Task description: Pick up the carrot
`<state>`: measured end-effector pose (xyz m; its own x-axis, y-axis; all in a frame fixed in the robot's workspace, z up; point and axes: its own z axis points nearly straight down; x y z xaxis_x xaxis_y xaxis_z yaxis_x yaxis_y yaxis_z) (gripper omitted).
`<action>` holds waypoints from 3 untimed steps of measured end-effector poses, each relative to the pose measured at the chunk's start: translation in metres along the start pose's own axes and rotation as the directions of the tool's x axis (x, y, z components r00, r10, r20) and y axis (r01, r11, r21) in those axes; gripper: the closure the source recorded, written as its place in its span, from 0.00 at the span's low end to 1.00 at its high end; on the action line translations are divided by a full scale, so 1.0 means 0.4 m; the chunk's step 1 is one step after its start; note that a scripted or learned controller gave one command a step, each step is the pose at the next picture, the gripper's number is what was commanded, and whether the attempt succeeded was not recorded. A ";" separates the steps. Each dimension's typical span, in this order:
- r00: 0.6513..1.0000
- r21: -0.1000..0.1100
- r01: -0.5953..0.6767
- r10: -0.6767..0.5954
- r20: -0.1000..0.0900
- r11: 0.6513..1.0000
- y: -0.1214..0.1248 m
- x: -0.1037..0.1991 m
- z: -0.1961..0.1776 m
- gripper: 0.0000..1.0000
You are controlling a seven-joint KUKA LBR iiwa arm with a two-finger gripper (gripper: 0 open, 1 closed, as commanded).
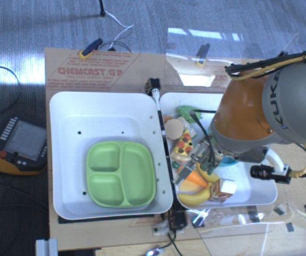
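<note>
The carrot (193, 179) is an orange wedge low in the right bin (259, 196), lying against a yellow banana (193, 198). My gripper (196, 163) hangs from the grey and orange arm directly over the carrot's upper end, very close to it or touching it. The wrist and its cables hide the gripper's tip, and the view does not show the carrot lifted off the bin floor.
A pizza slice (183, 145), a tan round item (173, 127) and a green leafy piece (185, 111) crowd the right bin's left side. A white and brown block (226, 188) lies beside the banana. The left bin (67, 116) holds a green divided plate (121, 173).
</note>
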<state>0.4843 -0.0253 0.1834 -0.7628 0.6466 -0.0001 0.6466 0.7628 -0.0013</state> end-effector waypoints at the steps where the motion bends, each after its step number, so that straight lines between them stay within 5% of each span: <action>1: 1.000 0.000 0.000 0.000 0.000 1.000 0.000 0.000 0.000 0.00; 3: 1.000 0.000 0.000 0.000 0.000 1.000 0.000 0.000 0.000 0.00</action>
<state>0.4843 -0.0253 0.1834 -0.7628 0.6466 -0.0001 0.6466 0.7628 -0.0013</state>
